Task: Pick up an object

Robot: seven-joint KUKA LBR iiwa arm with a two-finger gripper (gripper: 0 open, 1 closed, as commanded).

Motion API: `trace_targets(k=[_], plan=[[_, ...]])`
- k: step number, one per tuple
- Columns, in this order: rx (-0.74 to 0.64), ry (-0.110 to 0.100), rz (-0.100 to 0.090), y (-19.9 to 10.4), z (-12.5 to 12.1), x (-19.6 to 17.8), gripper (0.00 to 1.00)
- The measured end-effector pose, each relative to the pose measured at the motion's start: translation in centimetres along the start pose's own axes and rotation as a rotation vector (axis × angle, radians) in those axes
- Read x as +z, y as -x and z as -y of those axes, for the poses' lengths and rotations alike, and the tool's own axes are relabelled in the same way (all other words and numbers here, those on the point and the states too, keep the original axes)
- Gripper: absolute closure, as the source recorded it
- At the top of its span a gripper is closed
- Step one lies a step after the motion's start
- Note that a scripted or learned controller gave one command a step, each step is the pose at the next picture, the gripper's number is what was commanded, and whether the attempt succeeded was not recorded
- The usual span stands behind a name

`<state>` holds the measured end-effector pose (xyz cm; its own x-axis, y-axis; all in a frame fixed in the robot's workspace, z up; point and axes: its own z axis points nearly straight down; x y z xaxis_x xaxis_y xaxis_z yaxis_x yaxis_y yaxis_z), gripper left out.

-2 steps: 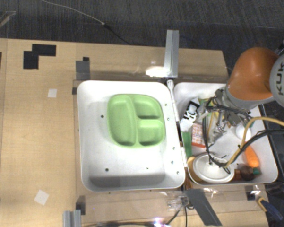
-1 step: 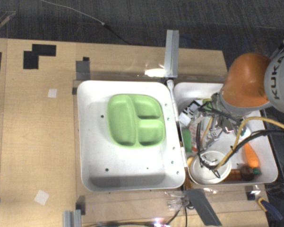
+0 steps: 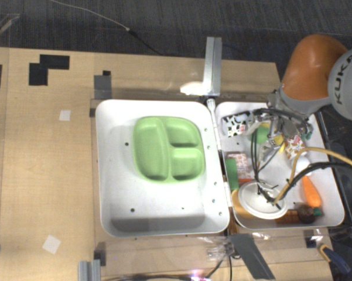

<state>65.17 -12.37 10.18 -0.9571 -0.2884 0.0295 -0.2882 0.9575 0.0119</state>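
- The arm [image 3: 316, 69] is reaching in from the right and hanging over the right bin [image 3: 334, 215], with the gripper [image 3: 273, 134] sitting low among cables; whether it is wide, narrow or holding anything, I cannot tell.
- No single target is standing out; the pickable things are all crowding that bin: a green piece [image 3: 260, 134] just beside the gripper on its left, a black-and-white patterned item [image 3: 236, 124] further left, a white dish [image 3: 262, 204] well below it, and an orange carrot-like object [image 3: 311, 192] below and to the right.
- The left bin [image 3: 111, 174], far to the gripper's left, is holding only a green divided tray [image 3: 167, 148].
- Risk, as I judge it: the objects are lying so close together that a descent may be nudging a neighbour, or closing on two at once and slipping off both.
- The loose cables [image 3: 263, 168] draping below the gripper may be snagging the dish or dragging items.
- Open room looks scarce: the far bin wall is lying close above the gripper and the divider between bins is bounding its left; straight up seems the clearest way out.
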Motion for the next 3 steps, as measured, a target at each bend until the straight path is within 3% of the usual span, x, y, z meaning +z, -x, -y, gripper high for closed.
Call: trace_targets(k=[1,2,3], plan=[[0.056,-0.011,0.023,-1.1,-0.4,1.3,0.0],[0.055,-0.021,0.053,-0.4,-0.3,-0.4,1.0],[0.198,-0.015,0.055,-0.4,-4.7,-14.3,1.0]])
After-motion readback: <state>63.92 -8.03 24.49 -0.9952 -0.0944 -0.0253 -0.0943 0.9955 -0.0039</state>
